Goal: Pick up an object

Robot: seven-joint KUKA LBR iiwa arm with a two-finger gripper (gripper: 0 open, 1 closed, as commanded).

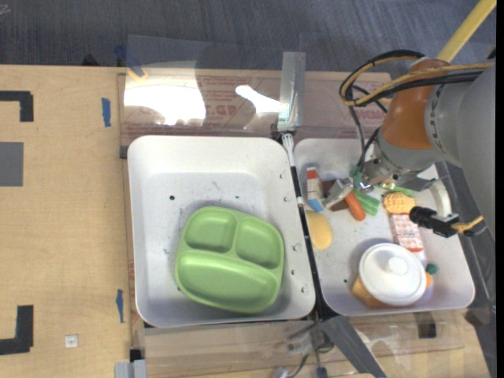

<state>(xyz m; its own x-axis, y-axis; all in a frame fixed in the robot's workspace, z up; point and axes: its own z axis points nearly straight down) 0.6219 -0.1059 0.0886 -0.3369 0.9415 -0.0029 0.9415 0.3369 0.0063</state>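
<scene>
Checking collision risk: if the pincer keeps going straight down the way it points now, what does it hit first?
Probably the orange carrot-like piece lying just under the pincer in the right bin; depth is hard to judge from this slanted view.

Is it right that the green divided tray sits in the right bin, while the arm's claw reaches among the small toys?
Not quite. The camera view shows the green divided tray in the left bin, not the right. The claw does reach among the small toys in the right bin.
</scene>
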